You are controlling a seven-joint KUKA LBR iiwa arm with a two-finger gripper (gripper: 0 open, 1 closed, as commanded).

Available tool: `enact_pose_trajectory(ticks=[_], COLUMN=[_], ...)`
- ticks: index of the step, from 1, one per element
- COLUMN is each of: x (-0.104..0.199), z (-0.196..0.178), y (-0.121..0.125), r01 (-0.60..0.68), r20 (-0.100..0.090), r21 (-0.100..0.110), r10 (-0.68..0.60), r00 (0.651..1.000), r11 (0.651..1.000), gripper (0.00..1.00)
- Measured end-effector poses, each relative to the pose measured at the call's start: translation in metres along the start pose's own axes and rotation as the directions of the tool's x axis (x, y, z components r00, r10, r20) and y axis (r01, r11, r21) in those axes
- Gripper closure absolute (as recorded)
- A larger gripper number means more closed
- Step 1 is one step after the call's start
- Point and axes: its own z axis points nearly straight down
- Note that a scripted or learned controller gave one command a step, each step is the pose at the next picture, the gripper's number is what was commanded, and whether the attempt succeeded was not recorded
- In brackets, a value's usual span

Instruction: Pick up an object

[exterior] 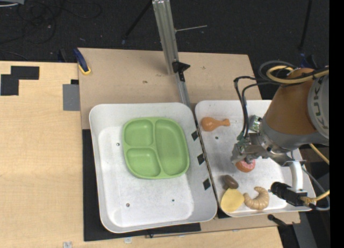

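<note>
In the right bin my gripper hangs low over a pink-red round object, which shows just under its tip. An orange chicken-leg-shaped toy lies at the bin's far left. A small brown lump, a yellow round piece and a tan croissant-shaped piece lie along the near side. The arm's orange band rises to the right and hides the bin's right part.
The left bin holds a green three-compartment plate. A metal post stands behind the bins. Black clips sit along the divide between bins. Cables loop near the arm.
</note>
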Motion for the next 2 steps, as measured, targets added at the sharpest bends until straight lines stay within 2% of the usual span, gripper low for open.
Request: enact_pose_trajectory(ticks=[2], x=[-0.008], z=[-0.096], y=[0.003], r01=[0.0], r20=[0.001], r21=[-0.002], r10=[0.0], r00=[1.0], r11=[1.0], gripper=[1.0])
